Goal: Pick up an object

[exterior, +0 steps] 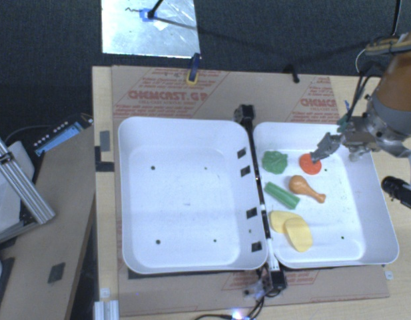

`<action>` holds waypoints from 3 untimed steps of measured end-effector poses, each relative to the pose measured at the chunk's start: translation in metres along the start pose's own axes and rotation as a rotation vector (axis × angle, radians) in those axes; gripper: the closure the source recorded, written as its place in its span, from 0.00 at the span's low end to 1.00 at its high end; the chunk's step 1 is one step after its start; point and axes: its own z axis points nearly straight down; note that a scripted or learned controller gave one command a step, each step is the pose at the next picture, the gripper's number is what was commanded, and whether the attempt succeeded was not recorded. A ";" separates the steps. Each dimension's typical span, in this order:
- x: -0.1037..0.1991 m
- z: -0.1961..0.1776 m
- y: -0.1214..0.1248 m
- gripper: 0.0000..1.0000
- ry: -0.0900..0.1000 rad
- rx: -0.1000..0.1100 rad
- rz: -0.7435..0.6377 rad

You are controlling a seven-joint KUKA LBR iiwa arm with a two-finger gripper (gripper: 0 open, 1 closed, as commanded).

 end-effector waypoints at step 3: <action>0.021 0.126 0.031 0.00 0.000 -0.002 0.000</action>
